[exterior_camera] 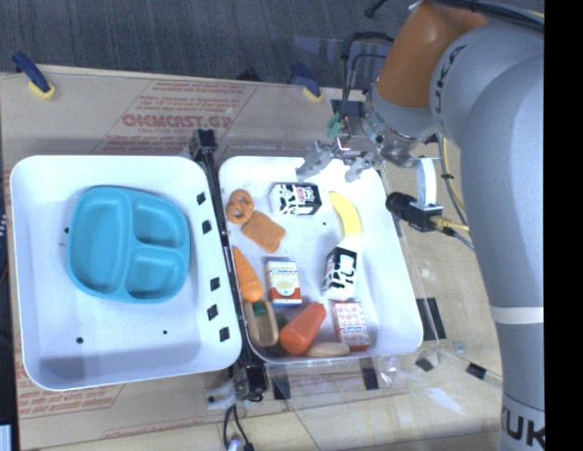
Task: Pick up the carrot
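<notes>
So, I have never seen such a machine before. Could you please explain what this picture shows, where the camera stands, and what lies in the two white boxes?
The big grey shape with the orange band on the right is a robot arm. At its tip is the pincer, which hangs over the far edge of the right bin; I see nothing between its fingers. The one camera is fixed above the bench and looks down at a slant.

The left bin holds a blue divided tray. The right bin holds toy food: the carrot along its left wall, a banana, a pretzel, two black-and-white milk cartons, small boxes and some other pieces. The arm is meant to pick up the carrot, which lies untouched.
</notes>
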